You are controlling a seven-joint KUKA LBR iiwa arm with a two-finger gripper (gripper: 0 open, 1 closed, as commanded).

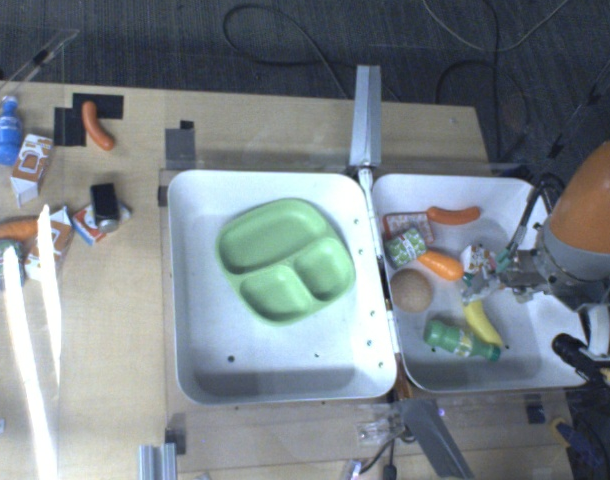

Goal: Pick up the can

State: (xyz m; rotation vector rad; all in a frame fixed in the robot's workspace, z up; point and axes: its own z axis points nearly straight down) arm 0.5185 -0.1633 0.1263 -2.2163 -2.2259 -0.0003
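Observation:
The can (pixel 406 244) lies on its side in the right bin (pixel 515 193), near that bin's left wall, and carries a red and green label. My gripper (pixel 482 273) hangs low over the middle of the right bin, to the right of the can and apart from it. It sits just right of an orange carrot (pixel 441 265) and above a yellow banana (pixel 482 323). The grey arm with its orange band (pixel 591 203) reaches in from the right.
The right bin also holds a red sausage (pixel 453 213), a brown ball (pixel 412 290) and a green bottle (pixel 459 338) lying down. A green divided plate (pixel 285 259) sits in the left bin (pixel 185 298). Small items, among them a blue bottle (pixel 7 133), lie on the bench at far left.

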